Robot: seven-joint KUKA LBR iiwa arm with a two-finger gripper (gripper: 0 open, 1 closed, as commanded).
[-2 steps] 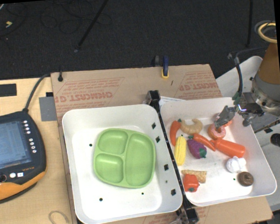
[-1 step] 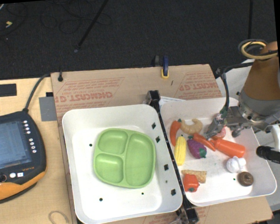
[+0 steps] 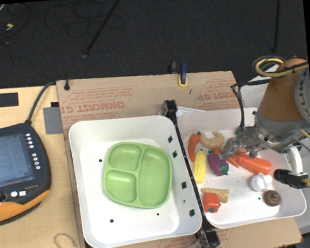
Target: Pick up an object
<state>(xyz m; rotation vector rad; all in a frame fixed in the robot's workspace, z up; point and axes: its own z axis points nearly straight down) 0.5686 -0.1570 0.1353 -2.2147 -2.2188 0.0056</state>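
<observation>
A: Status on the pick?

B: Nothing was seen lifted. The likeliest target, an orange carrot point(image 3: 254, 164), was lying flat on the floor of the right bin point(image 3: 294, 211), right of frame centre. The gripper point(image 3: 235, 148) was down in that bin just above and left of it, beside the purple eggplant point(image 3: 218, 164).

A: Jaw state?

B: Could not be told. The tip was blurred and too small; no object was seen between it. No grasp can be claimed.

A: Other candidates?

B: Yellow corn point(image 3: 200, 166) and an orange pepper point(image 3: 193, 145) were at the bin's left side, a tan croissant point(image 3: 214, 139) above them. A red pepper point(image 3: 211, 202) and a cracker point(image 3: 218, 193) were lower left, a white piece point(image 3: 259, 182) and a brown disc point(image 3: 271, 197) lower right. All were resting on the floor.

A: Left bin?

B: A green divided plate point(image 3: 138, 174) was lying in the left bin point(image 3: 92, 208), untouched.

A: So?

B: Approach judged done; closing and lifting judged outstanding.
</observation>
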